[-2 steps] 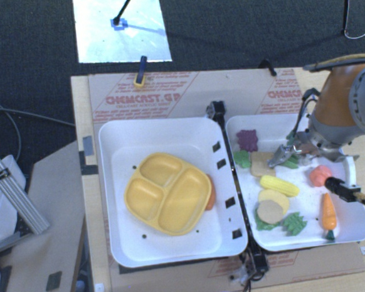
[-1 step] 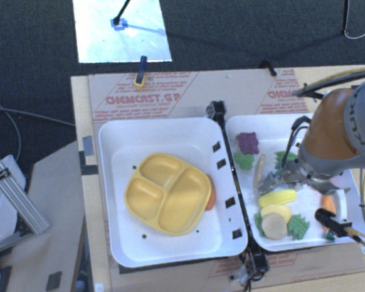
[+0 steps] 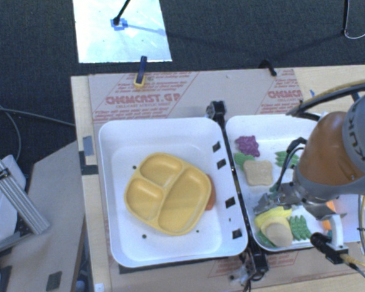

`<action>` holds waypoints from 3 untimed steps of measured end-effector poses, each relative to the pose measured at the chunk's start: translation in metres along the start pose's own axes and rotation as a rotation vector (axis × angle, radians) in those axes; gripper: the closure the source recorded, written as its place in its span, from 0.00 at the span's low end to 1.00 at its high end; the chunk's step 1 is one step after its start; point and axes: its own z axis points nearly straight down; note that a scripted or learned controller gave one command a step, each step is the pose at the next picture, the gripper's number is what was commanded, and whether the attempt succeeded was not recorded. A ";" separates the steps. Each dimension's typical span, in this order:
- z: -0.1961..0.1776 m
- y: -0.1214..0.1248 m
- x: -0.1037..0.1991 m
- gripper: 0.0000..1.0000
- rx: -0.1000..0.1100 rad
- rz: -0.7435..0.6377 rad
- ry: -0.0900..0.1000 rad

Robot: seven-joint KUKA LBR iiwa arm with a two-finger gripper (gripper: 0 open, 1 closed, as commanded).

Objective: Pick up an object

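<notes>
Gripper (image 3: 270, 200) seemingly just above yellow corn (image 3: 271, 218).

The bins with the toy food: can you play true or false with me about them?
1. The yellow plate lies in the left bin. True.
2. The purple grapes sit on the yellow plate. False: they lie in the right bin.
3. The claw is over the right bin. True.
4. The slice of bread lies outside both bins. False: it is in the right bin, below the grapes.
</notes>
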 end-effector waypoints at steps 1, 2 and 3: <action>-0.011 0.003 -0.002 1.00 -0.007 0.001 -0.002; -0.106 0.035 0.059 1.00 -0.015 -0.012 -0.001; -0.128 0.010 0.118 1.00 -0.005 -0.010 0.000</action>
